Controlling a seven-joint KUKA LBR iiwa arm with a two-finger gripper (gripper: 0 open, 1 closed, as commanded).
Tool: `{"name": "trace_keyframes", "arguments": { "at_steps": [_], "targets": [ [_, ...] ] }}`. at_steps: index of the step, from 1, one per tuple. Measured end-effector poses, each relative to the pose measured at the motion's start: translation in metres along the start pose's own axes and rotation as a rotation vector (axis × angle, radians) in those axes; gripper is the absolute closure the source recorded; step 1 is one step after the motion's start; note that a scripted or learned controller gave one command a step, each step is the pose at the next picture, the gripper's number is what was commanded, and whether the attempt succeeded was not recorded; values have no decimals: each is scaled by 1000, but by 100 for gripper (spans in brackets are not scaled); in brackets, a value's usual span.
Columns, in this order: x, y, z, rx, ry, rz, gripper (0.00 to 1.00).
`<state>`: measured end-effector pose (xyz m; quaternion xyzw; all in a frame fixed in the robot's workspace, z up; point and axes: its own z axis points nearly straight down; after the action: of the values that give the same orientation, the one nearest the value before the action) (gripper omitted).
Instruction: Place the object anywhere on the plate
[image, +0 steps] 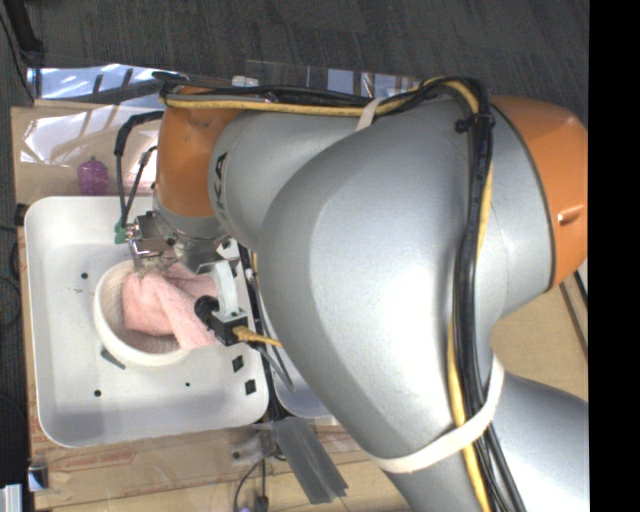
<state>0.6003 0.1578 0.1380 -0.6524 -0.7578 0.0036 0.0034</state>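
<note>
Pink cloth (160, 305) sits bunched on the white plate (108, 335), partly draped toward the plate's right rim. Plate is in the left white bin (60, 400), roughly mid-bin. Gripper (160, 250) hangs just over the plate's upper edge, right above the cloth; can't tell its state. Small purple object (93, 177) lies outside the bin, beyond the plate's far side.
</note>
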Motion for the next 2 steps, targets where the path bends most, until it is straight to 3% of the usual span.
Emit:
{"name": "trace_keyframes", "arguments": {
  "at_steps": [1, 2],
  "targets": [
    [-14, -94, -15, -7, -1, 20, 100],
    [-18, -70, 3, -9, -1, -155, 100]
  ]
}}
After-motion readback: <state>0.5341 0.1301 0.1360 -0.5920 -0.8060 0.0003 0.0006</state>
